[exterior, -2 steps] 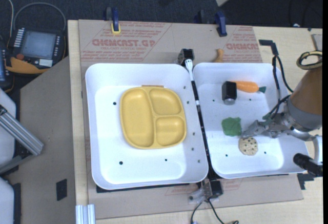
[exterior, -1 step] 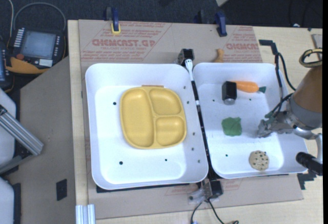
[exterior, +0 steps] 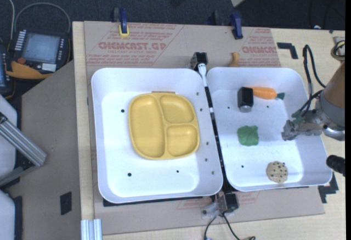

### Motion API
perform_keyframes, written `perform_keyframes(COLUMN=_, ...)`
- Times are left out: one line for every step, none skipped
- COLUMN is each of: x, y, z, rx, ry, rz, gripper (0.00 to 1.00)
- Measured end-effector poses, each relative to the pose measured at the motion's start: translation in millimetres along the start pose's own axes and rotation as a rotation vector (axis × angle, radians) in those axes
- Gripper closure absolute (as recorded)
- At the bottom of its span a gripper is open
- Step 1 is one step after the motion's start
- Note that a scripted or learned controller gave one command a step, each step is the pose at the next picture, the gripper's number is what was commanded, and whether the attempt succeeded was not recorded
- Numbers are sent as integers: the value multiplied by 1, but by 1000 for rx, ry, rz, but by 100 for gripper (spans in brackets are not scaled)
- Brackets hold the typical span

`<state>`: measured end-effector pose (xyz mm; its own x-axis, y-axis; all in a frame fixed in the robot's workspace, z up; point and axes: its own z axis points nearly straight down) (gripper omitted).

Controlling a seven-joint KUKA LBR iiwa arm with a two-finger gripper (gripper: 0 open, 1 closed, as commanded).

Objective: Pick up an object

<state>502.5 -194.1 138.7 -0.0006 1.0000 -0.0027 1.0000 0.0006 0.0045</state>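
Lying loose in the right bin (exterior: 307,176), all four candidates look untouched: a green lump (exterior: 248,135) at the middle, a black cylinder (exterior: 245,98) and a carrot (exterior: 264,93) toward the back, a cookie (exterior: 277,171) toward the front. The gripper (exterior: 292,130) sits at that bin's right edge, nothing seen in it, so the pick remains undone. Its jaw state I cannot tell; the arm is cut off.

Two bins (exterior: 104,123); one yellow tray (exterior: 163,124); four small objects (exterior: 248,135).
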Motion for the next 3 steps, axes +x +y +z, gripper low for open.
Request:
perform_keyframes(x=0, y=6, z=-64, rx=-4, ry=-1, rz=-1, gripper=100)
perform_keyframes(x=0, y=8, z=-118, rx=-4, ry=-1, rz=-1, gripper=100)
perform_keyframes(x=56, y=4, z=-118, rx=6, ry=5, rz=-5, gripper=100)
